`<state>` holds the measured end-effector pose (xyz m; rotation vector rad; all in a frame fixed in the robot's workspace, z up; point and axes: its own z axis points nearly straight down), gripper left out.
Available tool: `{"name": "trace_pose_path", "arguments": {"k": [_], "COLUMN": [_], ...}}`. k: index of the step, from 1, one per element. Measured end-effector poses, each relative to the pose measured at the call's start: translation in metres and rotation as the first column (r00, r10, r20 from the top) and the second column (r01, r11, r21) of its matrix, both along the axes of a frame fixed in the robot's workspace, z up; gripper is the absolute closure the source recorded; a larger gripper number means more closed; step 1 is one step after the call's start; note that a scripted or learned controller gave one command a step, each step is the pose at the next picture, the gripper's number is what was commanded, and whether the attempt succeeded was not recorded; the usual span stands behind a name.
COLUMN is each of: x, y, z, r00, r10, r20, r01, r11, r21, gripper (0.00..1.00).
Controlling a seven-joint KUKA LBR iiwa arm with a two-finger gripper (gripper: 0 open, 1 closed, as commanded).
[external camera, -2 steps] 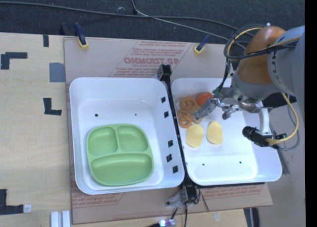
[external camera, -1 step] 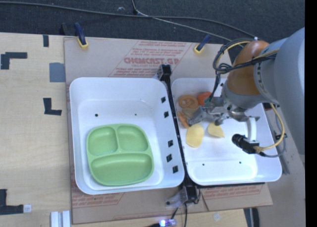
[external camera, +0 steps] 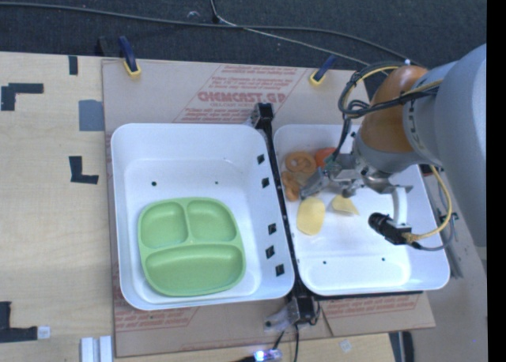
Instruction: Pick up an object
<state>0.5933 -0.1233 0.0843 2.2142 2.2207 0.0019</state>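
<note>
The gripper [external camera: 336,181] hangs low in the right bin [external camera: 348,273] near its far left corner, above orange and yellow food pieces [external camera: 311,216]; its finger state cannot be told. A green divided plate [external camera: 190,246] lies in the left bin [external camera: 182,143].

Two white bins [external camera: 126,155] on bench [external camera: 47,194]

The shallow white left bin [external camera: 130,151] holds a green plastic plate with three sections [external camera: 190,246] near its front. The shallow white right bin [external camera: 411,273] sits touching it. Inside, near the divider, lie a yellow chunk [external camera: 311,216], a smaller yellow piece [external camera: 345,205] and an orange round piece [external camera: 299,164] behind them.
</note>
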Motion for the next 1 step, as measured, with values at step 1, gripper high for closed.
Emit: {"name": "trace_pose_path", "arguments": {"k": [1], "x": [-0.0006], "y": [0.0007], "z": [0.0056], "r00": [1.000], "r10": [0.002], "r20": [-0.006], "r01": [-0.002], "r11": [1.000], "r21": [0.001], "gripper": [1.00]}}
